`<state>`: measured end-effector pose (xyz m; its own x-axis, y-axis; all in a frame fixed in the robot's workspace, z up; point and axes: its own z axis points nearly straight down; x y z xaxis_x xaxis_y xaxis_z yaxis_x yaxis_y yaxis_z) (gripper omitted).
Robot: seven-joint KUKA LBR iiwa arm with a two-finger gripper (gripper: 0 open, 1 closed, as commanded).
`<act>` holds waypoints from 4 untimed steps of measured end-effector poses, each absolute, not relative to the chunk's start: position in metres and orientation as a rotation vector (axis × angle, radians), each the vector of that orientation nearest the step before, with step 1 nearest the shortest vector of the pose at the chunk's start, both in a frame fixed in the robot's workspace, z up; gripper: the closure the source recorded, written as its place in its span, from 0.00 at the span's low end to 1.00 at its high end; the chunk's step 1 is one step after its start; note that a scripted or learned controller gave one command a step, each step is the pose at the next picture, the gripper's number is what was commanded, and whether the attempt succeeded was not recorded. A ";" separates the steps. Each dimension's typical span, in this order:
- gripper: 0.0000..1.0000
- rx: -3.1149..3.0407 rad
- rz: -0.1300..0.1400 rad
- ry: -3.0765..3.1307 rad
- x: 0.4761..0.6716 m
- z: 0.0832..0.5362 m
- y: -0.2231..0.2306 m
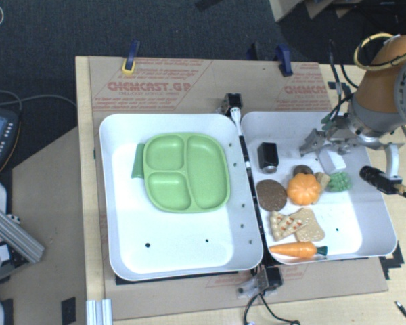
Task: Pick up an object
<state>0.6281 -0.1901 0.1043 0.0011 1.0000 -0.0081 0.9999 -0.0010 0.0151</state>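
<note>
The right bin (pixel 372 232) holds several toy foods. A black block (pixel 267 156) lies near its left wall, with a brown round patty (pixel 271 194) just below it. An orange round fruit (pixel 304 189) sits mid-bin, and a small green piece (pixel 337 181) lies to its right. Lower down are a pizza slice (pixel 285 222), a tan cracker (pixel 310 229) and a carrot (pixel 294 250) at the front wall. My gripper (pixel 333 149) hangs over the bin's back right part, above and behind the orange fruit and the green piece.
The left bin (pixel 122 235) carries a green divided plate (pixel 187 171). The grey arm with its orange band (pixel 381 80) comes in from the right over the right bin's far corner. Clamps (pixel 129 58) sit on the bench's back edge.
</note>
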 end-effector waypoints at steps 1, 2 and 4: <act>1.00 2.204 0.009 2.203 0.630 0.116 -0.192; 1.00 2.217 0.004 2.218 0.632 0.162 -0.198; 1.00 2.217 0.004 2.218 0.635 0.227 -0.204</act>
